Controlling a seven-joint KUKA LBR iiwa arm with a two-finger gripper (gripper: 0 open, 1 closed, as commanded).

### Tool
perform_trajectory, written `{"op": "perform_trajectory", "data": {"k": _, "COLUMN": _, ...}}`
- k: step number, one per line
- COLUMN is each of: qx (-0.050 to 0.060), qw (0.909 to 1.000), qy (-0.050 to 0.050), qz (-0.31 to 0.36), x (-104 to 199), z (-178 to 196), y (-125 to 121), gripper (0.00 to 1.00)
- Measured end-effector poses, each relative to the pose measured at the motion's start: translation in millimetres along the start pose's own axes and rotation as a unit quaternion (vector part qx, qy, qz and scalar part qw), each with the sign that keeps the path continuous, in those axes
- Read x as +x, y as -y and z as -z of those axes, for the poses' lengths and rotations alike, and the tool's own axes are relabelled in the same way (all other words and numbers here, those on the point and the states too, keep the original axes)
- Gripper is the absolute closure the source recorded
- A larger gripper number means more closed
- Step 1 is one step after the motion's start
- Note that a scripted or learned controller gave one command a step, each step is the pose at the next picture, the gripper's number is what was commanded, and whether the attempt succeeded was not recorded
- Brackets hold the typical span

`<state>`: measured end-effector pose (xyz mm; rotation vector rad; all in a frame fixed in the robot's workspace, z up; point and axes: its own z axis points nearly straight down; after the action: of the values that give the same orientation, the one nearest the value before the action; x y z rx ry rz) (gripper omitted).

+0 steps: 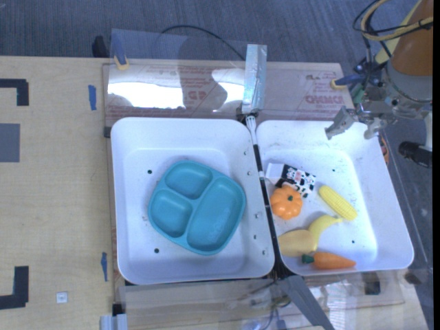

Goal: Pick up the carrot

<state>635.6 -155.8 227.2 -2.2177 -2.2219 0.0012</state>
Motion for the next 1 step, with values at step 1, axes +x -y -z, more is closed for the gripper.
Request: {"op": "perform_trajectory", "data": {"k": 1, "qx": 0.002, "qw": 0.9892, "qy": -0.001, "qz": 0.147, "x": -44.2, "z": -86.7, "y": 54.6, "gripper": 0.00}}
